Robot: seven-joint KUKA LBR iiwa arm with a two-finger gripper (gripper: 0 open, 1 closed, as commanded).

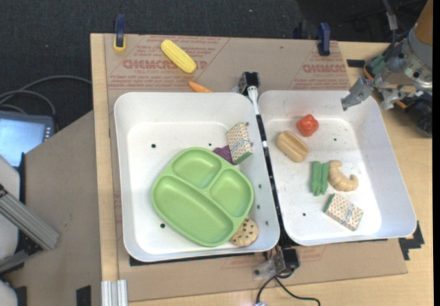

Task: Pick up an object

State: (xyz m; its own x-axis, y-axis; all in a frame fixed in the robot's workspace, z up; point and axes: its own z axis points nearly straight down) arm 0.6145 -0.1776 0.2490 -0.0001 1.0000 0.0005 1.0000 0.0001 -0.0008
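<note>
I see the hand at the right bin's far right corner; finger state indeterminate. Tomato lies in that bin, just beside the hot dog.

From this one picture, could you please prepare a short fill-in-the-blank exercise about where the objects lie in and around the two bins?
1. The green divided plate lies in the ____ bin of the view.
2. The red tomato lies in the same bin as the hot dog, the croissant and the ____ beans.
3. The yellow corn cob lies on the ____, outside both bins.
4. The cookie touches the plate's ____ edge.

Missing words: left; green; cardboard; lower
</note>
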